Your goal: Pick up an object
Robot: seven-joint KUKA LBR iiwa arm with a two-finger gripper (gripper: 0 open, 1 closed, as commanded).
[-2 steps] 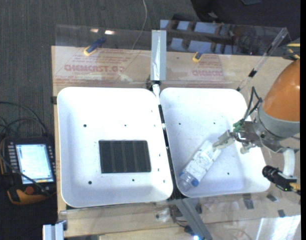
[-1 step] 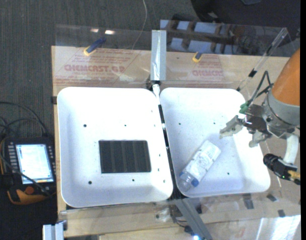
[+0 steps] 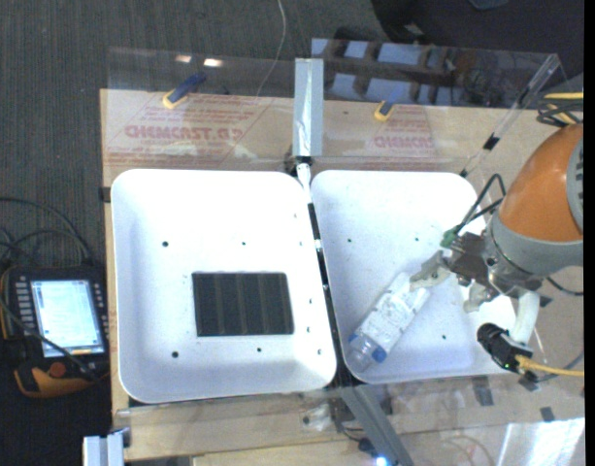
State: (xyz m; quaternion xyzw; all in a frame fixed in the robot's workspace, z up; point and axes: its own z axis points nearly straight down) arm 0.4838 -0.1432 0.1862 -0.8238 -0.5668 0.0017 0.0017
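Note:
A clear plastic bottle (image 3: pixel 391 316) with a blue cap (image 3: pixel 363 350) lies on its side in the right bin (image 3: pixel 375 212), cap toward the front edge. A flat black ribbed pad (image 3: pixel 242 303) lies in the middle of the left bin (image 3: pixel 161 221). My gripper (image 3: pixel 450 262) hangs low over the right bin's right side, just beyond the bottle's far end, close to it or touching it. The grey wrist (image 3: pixel 525 255) and orange band (image 3: pixel 545 187) rise behind it.
A raised divider (image 3: pixel 318 250) separates the two bins. Cables and a black connector (image 3: pixel 496 343) hang from the wrist over the right bin's front right corner. A tablet (image 3: pixel 64 314) lies on the floor at the left.

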